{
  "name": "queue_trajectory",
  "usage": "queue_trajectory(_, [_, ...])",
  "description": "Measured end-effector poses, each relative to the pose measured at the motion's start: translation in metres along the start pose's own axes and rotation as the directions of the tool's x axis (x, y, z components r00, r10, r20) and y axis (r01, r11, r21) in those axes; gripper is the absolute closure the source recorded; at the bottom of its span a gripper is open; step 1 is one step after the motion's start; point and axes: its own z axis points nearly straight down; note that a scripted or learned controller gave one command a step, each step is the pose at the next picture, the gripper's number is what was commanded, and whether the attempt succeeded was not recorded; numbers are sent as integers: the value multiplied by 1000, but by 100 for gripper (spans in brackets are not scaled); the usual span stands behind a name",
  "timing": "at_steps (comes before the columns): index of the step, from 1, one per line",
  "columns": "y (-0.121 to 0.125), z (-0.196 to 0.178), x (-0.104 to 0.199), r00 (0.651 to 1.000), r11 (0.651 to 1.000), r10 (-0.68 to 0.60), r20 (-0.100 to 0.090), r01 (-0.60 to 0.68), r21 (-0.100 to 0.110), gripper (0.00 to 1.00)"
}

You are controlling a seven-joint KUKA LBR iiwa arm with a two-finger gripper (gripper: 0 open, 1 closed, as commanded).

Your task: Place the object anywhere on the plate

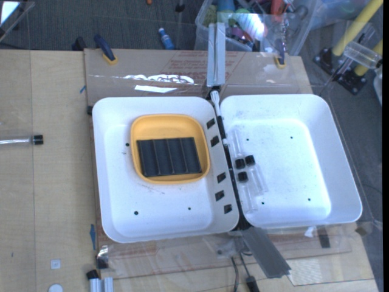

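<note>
A yellow plate [141, 128] with rounded corners sits in the left white bin [158, 219], toward its back. A flat black ribbed rectangle [169, 157] lies on the plate, covering most of its front half. In the right white bin [298, 193], a clear plastic piece with small black parts [245, 166] lies close to the left wall.
A row of small black tabs [219, 163] runs along the divider between the bins. A clear tub of colourful toys [261, 11] stands behind the bench. Markers [97, 280] lie at the front left, and a pen [24, 140] lies on the left of the bench.
</note>
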Motion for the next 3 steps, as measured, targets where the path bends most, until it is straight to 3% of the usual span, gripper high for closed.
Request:
queue_trajectory(1, [0, 0, -3, 993, 993, -114, 2, 114, -3, 100])
queue_trajectory(2, [-3, 0, -7, 930, 930, -367, -1, 367, -1, 100])
queue_trajectory(3, [-2, 1, -3, 650, 650, -760, 3, 760, -2, 100])
